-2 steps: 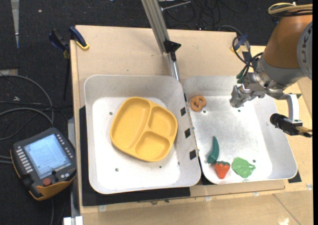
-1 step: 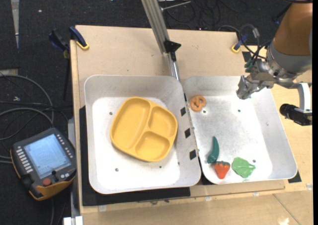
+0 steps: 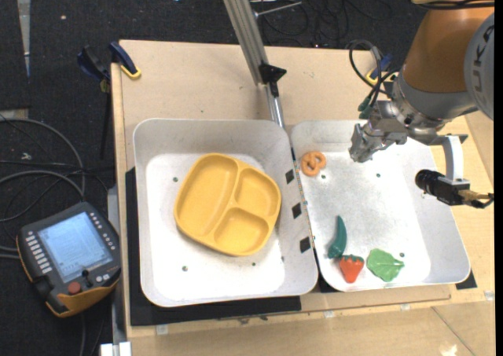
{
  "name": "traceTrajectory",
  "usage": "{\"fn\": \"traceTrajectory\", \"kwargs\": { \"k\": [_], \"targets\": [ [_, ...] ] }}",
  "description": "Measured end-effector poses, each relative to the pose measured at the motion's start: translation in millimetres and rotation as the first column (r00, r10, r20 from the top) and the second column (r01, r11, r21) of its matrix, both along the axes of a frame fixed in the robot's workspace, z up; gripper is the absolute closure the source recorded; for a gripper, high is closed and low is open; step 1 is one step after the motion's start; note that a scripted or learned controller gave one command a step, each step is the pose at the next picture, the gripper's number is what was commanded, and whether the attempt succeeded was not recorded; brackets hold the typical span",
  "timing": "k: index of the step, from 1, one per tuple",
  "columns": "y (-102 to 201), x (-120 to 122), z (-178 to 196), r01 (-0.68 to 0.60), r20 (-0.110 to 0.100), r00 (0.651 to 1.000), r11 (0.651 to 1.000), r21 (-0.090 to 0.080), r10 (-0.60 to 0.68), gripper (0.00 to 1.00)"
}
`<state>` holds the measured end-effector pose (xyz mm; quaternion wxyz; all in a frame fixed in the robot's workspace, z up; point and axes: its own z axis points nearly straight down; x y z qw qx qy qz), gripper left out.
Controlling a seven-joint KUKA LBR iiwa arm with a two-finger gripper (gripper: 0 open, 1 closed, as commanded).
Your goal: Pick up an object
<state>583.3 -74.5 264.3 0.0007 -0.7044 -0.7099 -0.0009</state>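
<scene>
- A wooden table (image 3: 196, 79) seen from above at a slant, carrying two shallow white bins side by side.
- The left bin (image 3: 157, 268) holds a yellow divided plate (image 3: 228, 203) with three compartments, lying flat near the bin's middle and turned at an angle.
- The right bin (image 3: 440, 252) holds four small items.
- An orange pretzel-shaped toy (image 3: 313, 163) lies near the right bin's upper left corner, close to the edge shared with the left bin.
- A dark green pepper-like toy (image 3: 338, 238) lies lower down, toward the bin's front.
- A red strawberry-like toy (image 3: 351, 267) sits just below the green pepper, touching or nearly touching its lower tip.
- A light green leafy toy (image 3: 385, 264) lies just right of the red one, near the bin's front edge.
- The grey robot arm (image 3: 448, 48), with a broad orange section, reaches in from the upper right.
- Its end effector (image 3: 361, 150) hangs over the upper part of the right bin, to the right of the pretzel toy and apart from it.
- Whether the end effector is open or closed cannot be told from this angle; nothing is seen held in it.
- A black fitting (image 3: 440, 184) juts from the arm's side over the bin's right part.
- On the dark floor at lower left lies a handheld control pendant (image 3: 71, 256) with a lit screen.
- A metal pole (image 3: 244, 24) slants across the table's top.
</scene>
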Motion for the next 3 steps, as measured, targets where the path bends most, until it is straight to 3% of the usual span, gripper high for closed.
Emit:
{"fn": "traceTrajectory", "kwargs": {
  "k": [3],
  "targets": [
    [157, -34, -40, 0.000, -0.003, 1.000, 1.000, -0.001, 0.000, 1.00]
  ]
}}
